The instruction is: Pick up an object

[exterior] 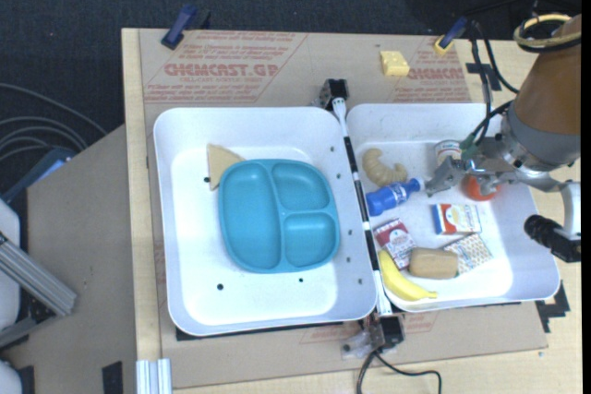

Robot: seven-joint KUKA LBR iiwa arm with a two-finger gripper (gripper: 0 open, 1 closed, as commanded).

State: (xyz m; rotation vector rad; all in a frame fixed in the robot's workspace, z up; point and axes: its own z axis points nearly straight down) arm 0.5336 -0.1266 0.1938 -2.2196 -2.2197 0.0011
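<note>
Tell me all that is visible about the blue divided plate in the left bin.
The blue plate is a light turquoise tray with rounded corners, and it looks like smooth plastic. Raised ridges split it into three compartments: a large one on its left side and two smaller ones on its right. It lies flat, face up, slightly rotated, near the middle of the left bin. Nothing lies in its compartments. Its upper left corner overlaps a tan flat piece, which sticks out from beneath it.
</note>
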